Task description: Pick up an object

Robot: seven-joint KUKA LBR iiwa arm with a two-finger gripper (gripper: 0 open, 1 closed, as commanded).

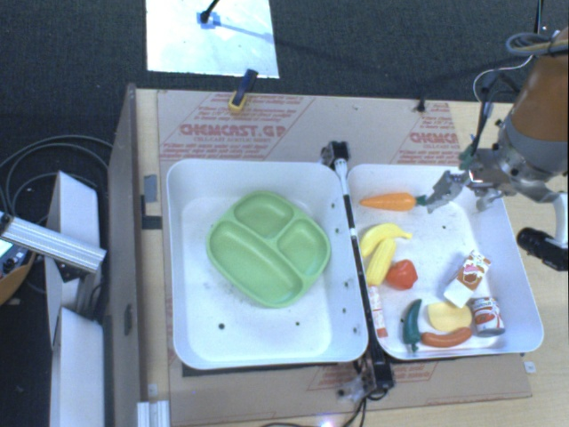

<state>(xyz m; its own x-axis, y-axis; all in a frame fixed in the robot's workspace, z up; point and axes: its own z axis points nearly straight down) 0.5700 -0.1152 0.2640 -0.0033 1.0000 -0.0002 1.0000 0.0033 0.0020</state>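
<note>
While lying crosswise, carrot (pixel 388 202) points its green end toward tool (pixel 466 188).

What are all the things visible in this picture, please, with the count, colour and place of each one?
bins: two, white, side by side on the bench
tray: one, green, in the left bin
carrot: one, orange, top of the right bin
bananas: two, yellow, right bin beside the divider
tomato: one, red, below the bananas
carton: one, white and red, right part of the right bin
sausage: one, reddish, front of the right bin
arm: one, grey and orange, at the right
gripper: one, above the right bin near the carrot
</note>
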